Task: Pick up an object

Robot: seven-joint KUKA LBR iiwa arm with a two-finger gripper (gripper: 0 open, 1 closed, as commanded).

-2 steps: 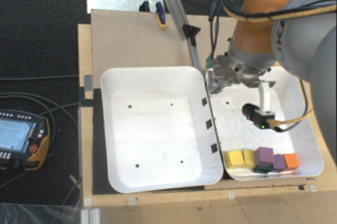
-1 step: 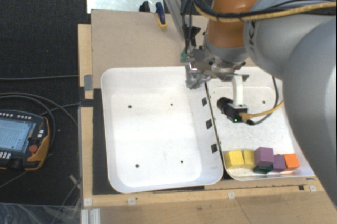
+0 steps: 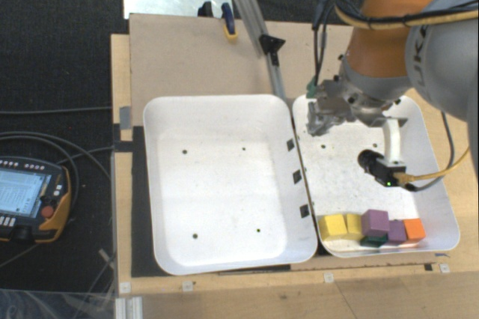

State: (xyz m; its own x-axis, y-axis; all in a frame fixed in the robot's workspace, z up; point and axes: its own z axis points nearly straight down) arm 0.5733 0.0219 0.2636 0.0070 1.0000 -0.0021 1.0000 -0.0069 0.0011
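Claw (image 3: 323,117), finger state indiscernible, hangs over right bin's (image 3: 441,183) far left part; blocks (image 3: 372,227) lie well apart, near edge. Approach step: next, travel nearward, descend.

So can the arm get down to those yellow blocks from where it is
Probably yes: the yellow blocks lie uncovered by the right bin's near rim, with bare floor between them and the gripper. The rim may crowd the approach.
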